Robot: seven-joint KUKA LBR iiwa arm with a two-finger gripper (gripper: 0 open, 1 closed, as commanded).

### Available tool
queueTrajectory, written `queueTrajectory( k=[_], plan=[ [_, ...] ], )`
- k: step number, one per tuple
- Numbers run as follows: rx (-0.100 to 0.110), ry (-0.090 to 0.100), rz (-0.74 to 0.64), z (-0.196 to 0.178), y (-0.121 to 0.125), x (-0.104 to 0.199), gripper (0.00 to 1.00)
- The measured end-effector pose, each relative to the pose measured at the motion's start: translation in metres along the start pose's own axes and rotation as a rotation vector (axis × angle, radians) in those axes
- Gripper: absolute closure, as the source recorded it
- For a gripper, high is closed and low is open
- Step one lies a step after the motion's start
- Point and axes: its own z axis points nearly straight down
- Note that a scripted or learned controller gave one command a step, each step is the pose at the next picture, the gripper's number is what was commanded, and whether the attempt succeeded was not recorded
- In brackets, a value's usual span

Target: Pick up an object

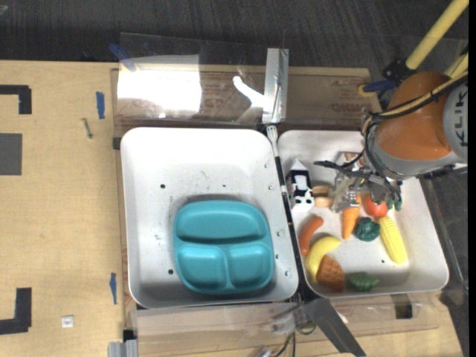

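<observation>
- Camera view: the counter (52, 199) carries two shallow white bins side by side, the left bin (141, 162) and the right bin (424, 266), their inner walls touching along the middle.
- In the left bin lies a teal divided tray (222, 245), toward the near side, with one long compartment at the far side and two smaller ones nearer the camera.
- The arm comes in from the right, its orange band (416, 121) above the far right part of the right bin, with cables running over it.
- The gripper (357, 192) hangs over the middle of the right bin, low among the toys; whether the fingers are apart or together cannot be told, as the metal parts and the toys blur into one another there.
- The toys lie in the right bin: a black-and-white piece (300, 187) at the left wall, a carrot (310, 231) near it, another carrot (349, 222) just below the gripper, and a red piece (374, 206) beside that.
- A dark green piece (367, 230) touches a yellow corn cob (393, 241).
- A yellow banana (320, 248) lies against a brown-orange piece (332, 274) at the near wall, with a small green piece (363, 281) just beside.
</observation>
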Motion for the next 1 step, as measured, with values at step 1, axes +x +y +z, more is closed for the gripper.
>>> queueTrajectory(
  k=[1],
  plan=[
    [0.0,0.003,0.0,0.0011,0.0004,0.0008,0.0]
  ],
)
